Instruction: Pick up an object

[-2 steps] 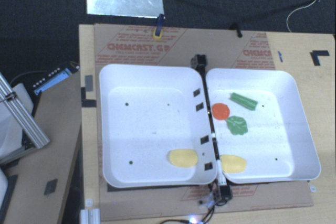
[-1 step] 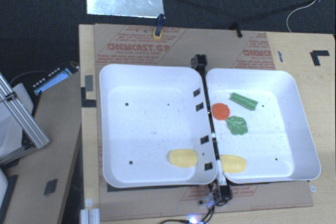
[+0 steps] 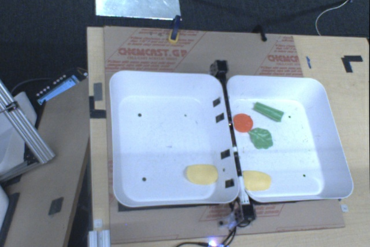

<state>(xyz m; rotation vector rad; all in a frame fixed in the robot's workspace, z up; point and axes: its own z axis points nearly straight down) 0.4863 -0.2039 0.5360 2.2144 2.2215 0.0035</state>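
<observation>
2 white bins sit side by side on the counter (image 3: 139,46). The left bin (image 3: 165,89) holds 1 yellow piece (image 3: 201,174) near its front edge. The right bin (image 3: 315,124) holds a green stick (image 3: 268,111), an orange disc (image 3: 243,122), a green leafy piece (image 3: 261,137) (just beside the disc) and another yellow piece (image 3: 256,180). Tool state: cannot tell.

Right now, from this overhead view, I cannot tell how my arm is posed or which way my wrist is turned. Nor can I tell how my jaws stand at this moment.
</observation>
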